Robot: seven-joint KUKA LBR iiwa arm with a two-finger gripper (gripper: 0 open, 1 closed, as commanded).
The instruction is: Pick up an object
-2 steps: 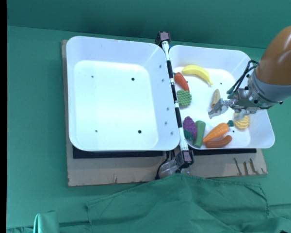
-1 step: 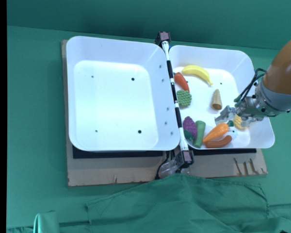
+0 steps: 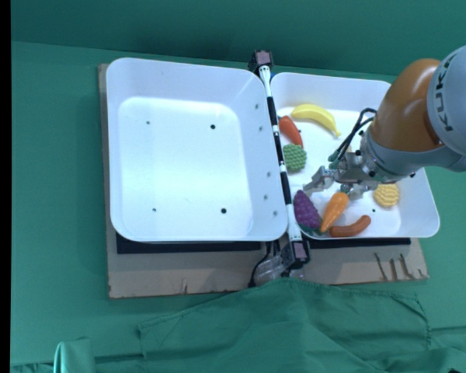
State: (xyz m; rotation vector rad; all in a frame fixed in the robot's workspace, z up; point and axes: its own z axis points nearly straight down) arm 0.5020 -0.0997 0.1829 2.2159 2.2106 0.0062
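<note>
Your claw (image 3: 338, 183) hangs low over the right bin (image 3: 419, 222), near that bin's middle, with the grey arm (image 3: 439, 107) and its orange band reaching in above it. You can make out metal parts spread just above the carrot (image 3: 335, 209), but whether they are parted or closed you cannot tell, and nothing is seen gripped between them. The claw looks to be just above or touching the carrot's upper end; which of the two is not clear. Count seven toy foods in the right bin, one of each: a yellow banana (image 3: 316, 117) toward the far wall, a red pepper (image 3: 290, 130) and a green bumpy fruit (image 3: 294, 157) along the wall beside the left bin (image 3: 120, 84), purple grapes (image 3: 305, 210) just beside the carrot toward that same wall, a brown sausage (image 3: 351, 226) at the near wall touching the carrot's tip, and a yellow ridged piece (image 3: 387, 196) partly under the arm. Two bins sit side by side on the green tabletop (image 3: 54, 169).
</note>
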